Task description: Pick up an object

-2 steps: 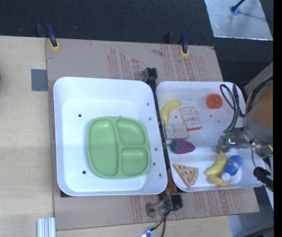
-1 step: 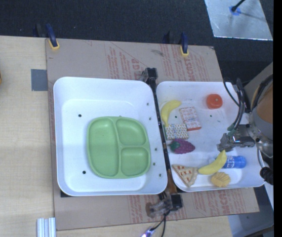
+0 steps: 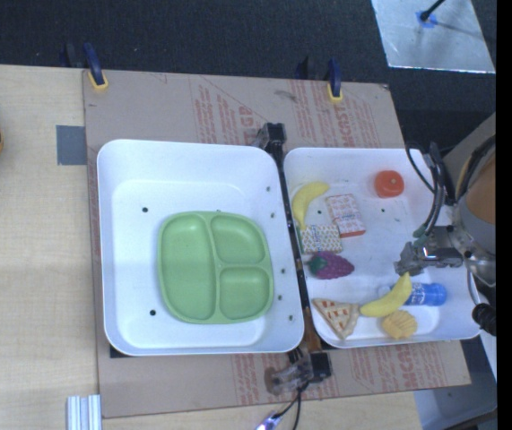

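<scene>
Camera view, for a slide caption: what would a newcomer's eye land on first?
The green divided plate lying alone in the left bin stands out most. Next comes the right bin with its clutter of toy food: two bananas, an orange tomato, purple grapes. The gripper hovers at its right side.

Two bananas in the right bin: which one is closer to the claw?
The lower banana, lying just below the claw beside the blue bottle. The other banana lies at the bin's far left wall.

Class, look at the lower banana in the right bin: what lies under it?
The lower banana lies across a blue-and-white bottle, covering its left end; the bin floor beneath is hidden.
</scene>
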Controlling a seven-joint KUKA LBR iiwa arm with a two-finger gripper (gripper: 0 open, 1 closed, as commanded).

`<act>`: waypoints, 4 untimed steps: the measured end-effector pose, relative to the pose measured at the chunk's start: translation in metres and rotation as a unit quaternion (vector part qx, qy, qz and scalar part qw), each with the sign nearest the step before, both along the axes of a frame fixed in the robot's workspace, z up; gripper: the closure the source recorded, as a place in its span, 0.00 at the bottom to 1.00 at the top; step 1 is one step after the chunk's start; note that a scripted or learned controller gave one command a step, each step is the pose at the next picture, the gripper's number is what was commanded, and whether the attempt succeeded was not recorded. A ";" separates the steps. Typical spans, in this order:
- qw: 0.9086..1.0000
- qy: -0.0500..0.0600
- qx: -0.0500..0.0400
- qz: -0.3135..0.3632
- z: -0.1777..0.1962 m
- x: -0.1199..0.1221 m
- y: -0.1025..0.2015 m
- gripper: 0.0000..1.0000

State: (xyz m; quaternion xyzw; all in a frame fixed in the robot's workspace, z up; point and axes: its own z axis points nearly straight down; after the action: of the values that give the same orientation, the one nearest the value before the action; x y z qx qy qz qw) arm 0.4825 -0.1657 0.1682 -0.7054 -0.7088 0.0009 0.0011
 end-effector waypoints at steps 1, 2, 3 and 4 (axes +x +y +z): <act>1.000 0.000 -0.001 0.000 -0.077 0.038 -0.046 0.00; 1.000 0.000 -0.001 0.001 -0.066 0.039 -0.047 1.00; 1.000 0.001 0.000 0.000 -0.043 0.025 0.001 1.00; 1.000 0.001 0.000 0.001 -0.028 0.002 0.050 1.00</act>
State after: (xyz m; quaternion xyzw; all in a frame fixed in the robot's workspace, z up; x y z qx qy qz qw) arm 0.4849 -0.1161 0.1404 -0.7050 -0.7092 0.0013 0.0019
